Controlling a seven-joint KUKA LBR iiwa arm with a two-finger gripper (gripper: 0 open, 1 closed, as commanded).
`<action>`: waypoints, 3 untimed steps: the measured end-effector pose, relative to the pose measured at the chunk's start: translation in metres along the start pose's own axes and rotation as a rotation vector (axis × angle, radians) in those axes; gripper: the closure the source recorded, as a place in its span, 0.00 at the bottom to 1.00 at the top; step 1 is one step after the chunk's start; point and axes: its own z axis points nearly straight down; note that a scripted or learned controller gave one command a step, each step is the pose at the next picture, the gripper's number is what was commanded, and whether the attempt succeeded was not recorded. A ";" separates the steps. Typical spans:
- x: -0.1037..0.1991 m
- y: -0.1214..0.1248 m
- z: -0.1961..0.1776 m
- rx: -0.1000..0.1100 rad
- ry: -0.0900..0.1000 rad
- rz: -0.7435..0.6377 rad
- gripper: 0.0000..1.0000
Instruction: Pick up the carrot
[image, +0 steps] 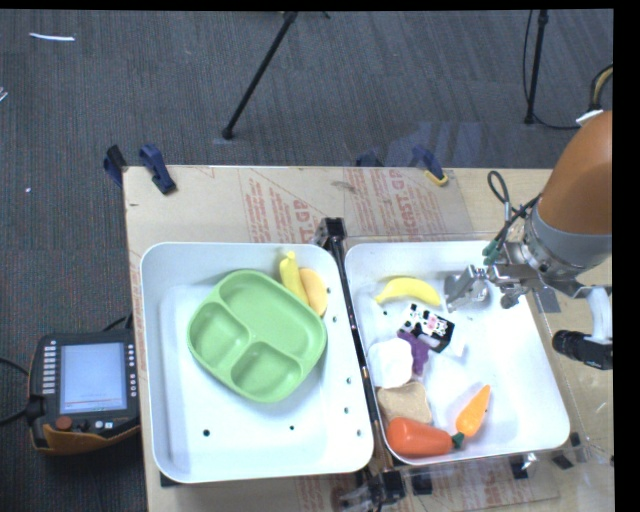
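Your gripper (470, 288) hovers by the banana (409, 291); I cannot tell its state. Bring it down the bin to the carrot (473, 410), matching its slant.

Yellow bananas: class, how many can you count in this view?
2. One yellow banana lies in the right bin; another yellow banana is beside the green plate in the left bin.

You are looking at a cardboard-covered surface (260, 195) with red print, held by blue clamps (155, 168) at its far edge. Two shallow white bins lie on it, touching: the left bin (170, 420) at nine o'clock, the right bin (530, 370) at three o'clock.
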 end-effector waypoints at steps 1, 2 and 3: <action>-0.021 -0.046 0.136 0.000 0.000 -0.061 0.00; -0.024 -0.095 0.136 0.000 0.001 -0.313 0.00; -0.026 -0.095 0.126 0.000 0.003 -0.305 1.00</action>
